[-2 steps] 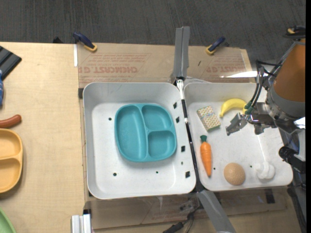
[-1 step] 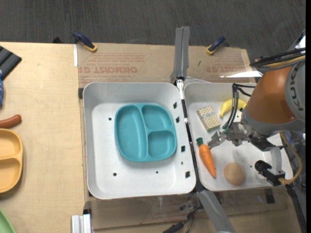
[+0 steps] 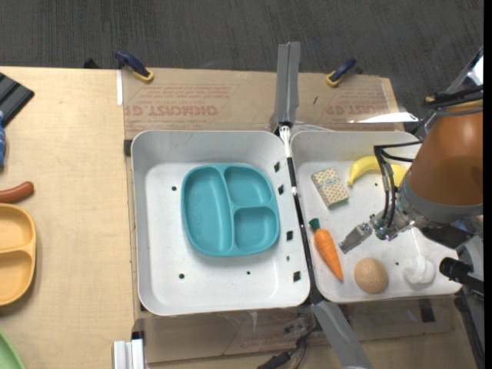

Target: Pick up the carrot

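The carrot [image 3: 328, 252], orange with a small green top, lies along the left wall of the right bin [image 3: 350, 147], its tip pointing toward the front. My gripper [image 3: 361, 235] hangs low over the middle of that bin, a short way right of the carrot and apart from it. Nothing shows between its grey fingers. The arm's orange band looms over the bin's right side.
In the right bin with the carrot are a patterned sponge block [image 3: 330, 187], a yellow banana [image 3: 372, 168], a tan egg [image 3: 370, 275] and a small white object [image 3: 419, 270]. A teal divided plate [image 3: 230, 208] sits in the left bin [image 3: 150, 229].
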### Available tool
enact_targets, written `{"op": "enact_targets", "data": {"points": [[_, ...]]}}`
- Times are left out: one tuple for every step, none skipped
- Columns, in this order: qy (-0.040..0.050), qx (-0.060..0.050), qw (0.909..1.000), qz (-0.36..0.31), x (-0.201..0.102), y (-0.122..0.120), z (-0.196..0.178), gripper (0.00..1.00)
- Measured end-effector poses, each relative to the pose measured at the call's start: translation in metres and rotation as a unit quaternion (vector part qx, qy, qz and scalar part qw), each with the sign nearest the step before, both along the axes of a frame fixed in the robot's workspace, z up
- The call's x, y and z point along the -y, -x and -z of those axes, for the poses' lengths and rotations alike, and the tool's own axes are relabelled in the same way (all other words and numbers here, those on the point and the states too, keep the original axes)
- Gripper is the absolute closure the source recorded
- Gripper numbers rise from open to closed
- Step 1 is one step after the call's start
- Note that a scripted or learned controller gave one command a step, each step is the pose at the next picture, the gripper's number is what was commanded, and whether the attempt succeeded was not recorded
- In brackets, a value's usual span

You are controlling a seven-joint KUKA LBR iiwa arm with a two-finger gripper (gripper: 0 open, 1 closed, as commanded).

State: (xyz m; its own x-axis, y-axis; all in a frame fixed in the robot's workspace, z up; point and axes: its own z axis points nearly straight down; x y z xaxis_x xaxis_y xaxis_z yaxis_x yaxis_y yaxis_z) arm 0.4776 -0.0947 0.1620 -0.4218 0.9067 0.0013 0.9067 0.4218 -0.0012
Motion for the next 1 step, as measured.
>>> {"op": "enact_targets", "data": {"points": [[-0.0006,-0.001,0.9922,-0.124,0.0049,0.0007,0.071,0.0]]}}
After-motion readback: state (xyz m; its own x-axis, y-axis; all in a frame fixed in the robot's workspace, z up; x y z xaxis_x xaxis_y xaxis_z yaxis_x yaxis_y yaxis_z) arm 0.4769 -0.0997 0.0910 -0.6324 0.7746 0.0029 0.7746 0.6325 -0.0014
